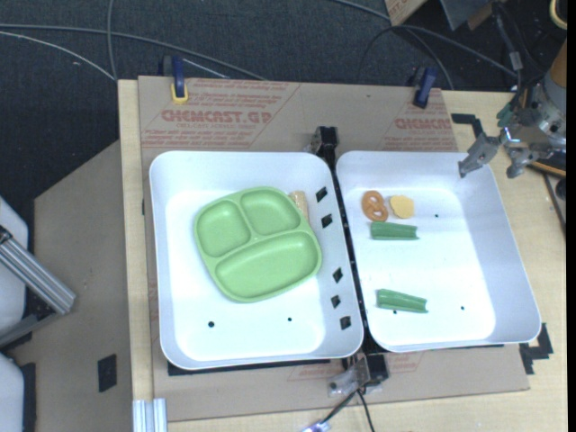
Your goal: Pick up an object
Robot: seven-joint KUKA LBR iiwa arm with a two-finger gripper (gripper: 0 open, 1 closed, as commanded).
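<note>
The right bin (486, 268) holds an orange-brown ring-shaped piece (374, 206), a small yellow piece (402, 207) touching it, and two green sticks, one (394, 231) just below them and one (401, 301) nearer the front. A green divided plate (258, 243) lies in the left bin (180, 268), with a small tan item (299, 205) at its back right edge. My gripper (493, 164) hangs over the right bin's back right corner, open with nothing between its fingers, well to the right of the food pieces.
A row of black clips (331, 241) runs along the divide between the bins. Blue clamps (180, 77) (423, 85) hold the brown board at the back. Cables cross the dark floor behind, and a metal rail (31, 273) lies at the left.
</note>
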